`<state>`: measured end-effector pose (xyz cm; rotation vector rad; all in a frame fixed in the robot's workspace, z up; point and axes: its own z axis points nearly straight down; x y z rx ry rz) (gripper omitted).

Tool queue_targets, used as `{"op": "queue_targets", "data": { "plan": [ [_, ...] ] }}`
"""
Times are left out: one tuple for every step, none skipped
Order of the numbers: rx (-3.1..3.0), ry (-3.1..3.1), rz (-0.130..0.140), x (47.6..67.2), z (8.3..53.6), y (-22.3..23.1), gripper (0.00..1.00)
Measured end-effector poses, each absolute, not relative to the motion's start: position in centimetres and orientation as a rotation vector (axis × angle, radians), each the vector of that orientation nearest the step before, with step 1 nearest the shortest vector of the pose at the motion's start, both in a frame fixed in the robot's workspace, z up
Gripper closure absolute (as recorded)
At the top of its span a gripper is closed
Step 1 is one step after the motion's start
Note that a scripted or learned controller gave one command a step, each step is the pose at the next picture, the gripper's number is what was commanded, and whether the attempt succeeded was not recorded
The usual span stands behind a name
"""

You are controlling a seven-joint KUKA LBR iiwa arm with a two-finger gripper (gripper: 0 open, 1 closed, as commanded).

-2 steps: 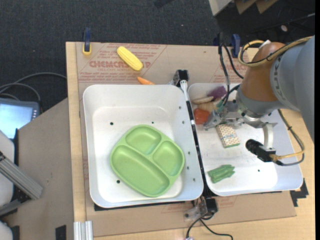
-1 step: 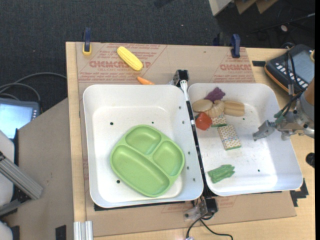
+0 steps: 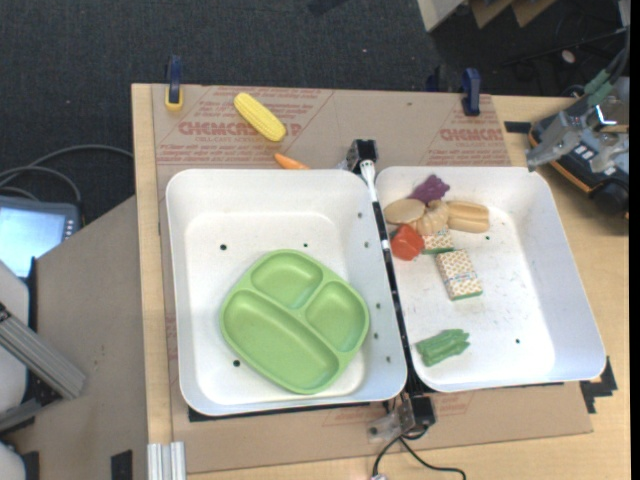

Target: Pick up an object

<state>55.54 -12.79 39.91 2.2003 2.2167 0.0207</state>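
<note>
Yellow corn cob [image 3: 259, 116] on brown board [image 3: 320, 118] behind bins.

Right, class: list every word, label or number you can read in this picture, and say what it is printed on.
"CHEMCHAMP", partly legible red print on the cardboard sheet behind the left bin.
Similar red print behind the right bin: too blurred to read.
Patterned box: print unreadable.

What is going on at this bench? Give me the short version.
Nothing is being handled right now. The gripper sits at the far right, outside the right bin. That bin holds small toy foods, including a green piece and a patterned block. The left bin holds a green divided plate.
</note>
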Motion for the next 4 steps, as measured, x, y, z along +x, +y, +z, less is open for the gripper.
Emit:
{"op": "queue_targets", "data": {
  "plan": [
    [2.214, 2.218, 0.003, 55.3, 40.0, -13.1, 1.0],
    [2.209, 2.229, 0.008, 64.0, 40.1, -6.0, 1.0],
    [2.218, 2.209, 0.012, 55.4, 49.3, -9.6, 1.0],
    [2.214, 2.217, 0.005, 55.8, 49.7, -9.3, 1.0]
  ]
}}
